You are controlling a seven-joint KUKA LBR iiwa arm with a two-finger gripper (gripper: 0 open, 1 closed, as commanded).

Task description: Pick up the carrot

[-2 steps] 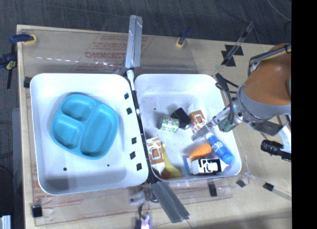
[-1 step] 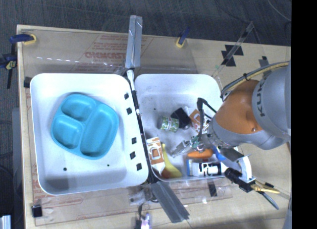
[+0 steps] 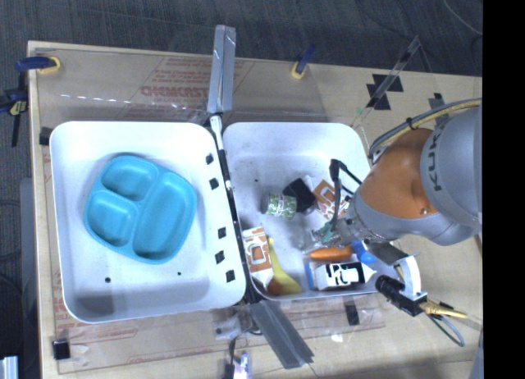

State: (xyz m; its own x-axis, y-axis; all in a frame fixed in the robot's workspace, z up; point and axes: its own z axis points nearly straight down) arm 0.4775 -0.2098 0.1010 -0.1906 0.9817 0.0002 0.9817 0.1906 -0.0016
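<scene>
Nearest the camera, at the right bin's (image 3: 246, 135) 5 o'clock corner, the carrot (image 3: 332, 253) lies flat, its far end tucked beneath the arm (image 3: 410, 184). Just below it sits a blue-and-white carton (image 3: 338, 274); toward 7 o'clock a banana (image 3: 280, 277) leans on a printed box (image 3: 256, 253). The claw (image 3: 338, 228) hangs right above the carrot, but the wrist hides most of it, so I cannot tell how it is set. Farther back, a green can (image 3: 281, 205) and a black block (image 3: 299, 194) touch. At 9 o'clock, the left bin (image 3: 74, 143) holds a blue tray (image 3: 141, 207).
</scene>
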